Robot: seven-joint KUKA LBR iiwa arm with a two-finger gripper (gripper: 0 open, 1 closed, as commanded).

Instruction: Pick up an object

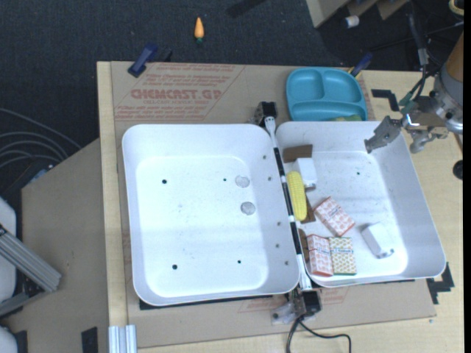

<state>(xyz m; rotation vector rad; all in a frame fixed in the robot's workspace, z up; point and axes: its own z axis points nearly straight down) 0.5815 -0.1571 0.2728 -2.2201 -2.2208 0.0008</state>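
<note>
We see the pincer released, its fingers spread and holding nothing, over the far right edge of the right bin. Inside that bin, a corn cob lies along its left wall, with small boxes near its front and a white block beside them.

In the right bin we see a yellow corn cob lying lengthwise along the left wall, a brown block and white block beside it, three small patterned cartons below, and a grey-white piece further right.
</note>
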